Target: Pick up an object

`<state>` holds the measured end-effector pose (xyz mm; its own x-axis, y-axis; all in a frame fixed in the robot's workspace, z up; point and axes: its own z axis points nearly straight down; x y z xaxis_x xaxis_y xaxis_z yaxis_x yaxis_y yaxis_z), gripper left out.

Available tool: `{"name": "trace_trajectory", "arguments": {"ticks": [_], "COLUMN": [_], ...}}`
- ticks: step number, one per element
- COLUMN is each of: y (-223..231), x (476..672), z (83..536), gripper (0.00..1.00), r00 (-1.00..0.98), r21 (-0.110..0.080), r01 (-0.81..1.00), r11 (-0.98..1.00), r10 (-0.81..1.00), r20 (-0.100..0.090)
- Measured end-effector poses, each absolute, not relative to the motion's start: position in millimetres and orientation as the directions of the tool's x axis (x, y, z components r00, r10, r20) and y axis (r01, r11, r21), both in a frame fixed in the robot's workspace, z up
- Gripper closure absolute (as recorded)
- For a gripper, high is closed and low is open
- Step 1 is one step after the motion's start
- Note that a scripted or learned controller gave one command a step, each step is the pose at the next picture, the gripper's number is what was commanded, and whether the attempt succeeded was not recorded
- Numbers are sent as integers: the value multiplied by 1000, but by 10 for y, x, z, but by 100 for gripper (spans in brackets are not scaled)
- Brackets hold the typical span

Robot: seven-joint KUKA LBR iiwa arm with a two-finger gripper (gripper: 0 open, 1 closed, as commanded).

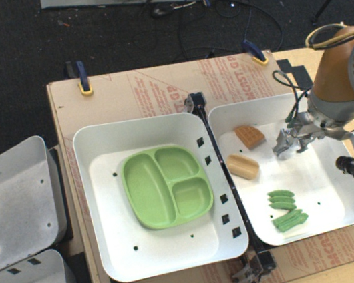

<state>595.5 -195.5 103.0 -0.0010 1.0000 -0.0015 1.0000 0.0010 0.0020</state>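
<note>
Overhead slanted view of a tabletop (pixel 126 85) w/ two shallow white bins side by side. The left bin (pixel 115 250) holds a light green divided plate (pixel 169 186), three compartments, lying flat near the bin's centre. The right bin (pixel 338 210) holds the loose items: a tan waffle-like piece (pixel 251 136) near the far left corner, a pale bread roll (pixel 243 166) just below it by the divider, and nearer the camera a cluster of green pea pods (pixel 286 209), several stacked close together.

The grey arm w/ its orange band (pixel 338 72) reaches in from the right, over the right bin's far right part. Its fingers (pixel 287 144) hang low above bare bin floor, apart from every item; the roll and waffle are nearest, to their left, the pods well apart toward the camera. Nothing sits between the fingers. Whether they're spread or closed can't be told here; the metal tip is too small and blurred.

Step in hand, as a judgement: approach, no grasp made yet. The next move prob. calls for shifting left toward the roll or waffle, lining up over one item, then descending and closing on it. The roll looks rounded and smooth, soft-toy like, maybe apt to slip; the waffle looks flat w/ a ridged top, lying low against the floor, so harder to get under
</note>
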Motion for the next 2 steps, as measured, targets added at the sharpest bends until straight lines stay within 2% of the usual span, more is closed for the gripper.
{"name": "trace_trajectory", "arguments": {"ticks": [2], "y": [-1846], "x": [5902], "z": [2100], "gripper": [100], "r00": [-3], "r21": [6], "r01": [1000], "r11": [3], "r10": [1000], "r20": [-2]}}
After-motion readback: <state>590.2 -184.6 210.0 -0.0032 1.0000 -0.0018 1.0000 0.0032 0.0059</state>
